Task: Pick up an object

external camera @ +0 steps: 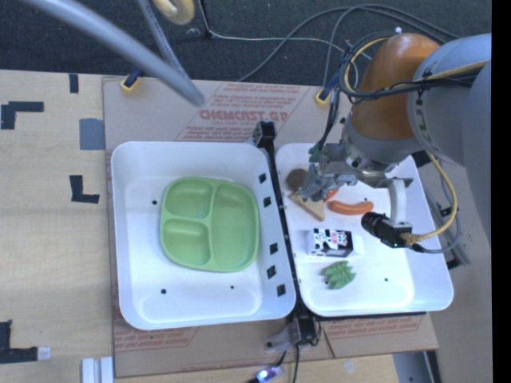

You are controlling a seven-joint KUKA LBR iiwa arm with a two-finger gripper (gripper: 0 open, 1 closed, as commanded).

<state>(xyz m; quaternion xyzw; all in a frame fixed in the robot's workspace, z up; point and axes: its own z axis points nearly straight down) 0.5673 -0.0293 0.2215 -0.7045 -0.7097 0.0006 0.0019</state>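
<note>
Camera view: gripper (319,188) hanging low in right bin (427,290), over tan wooden piece (310,207) near divider; grip state impossible to judge. Orange sausage (350,207) lying just beside. Green divided plate (211,223) sitting in left bin (136,294).

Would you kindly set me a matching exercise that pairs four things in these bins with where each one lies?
Things:
1. green divided plate
2. orange sausage-shaped piece
3. black-and-white patterned block
4. small green leafy piece

Places:
A. right bin, nearest the front wall
B. middle of the left bin
C. right bin, between the orange piece and the leafy piece
D. right bin, just below the gripper

Pairs: 1-B, 2-D, 3-C, 4-A
</note>
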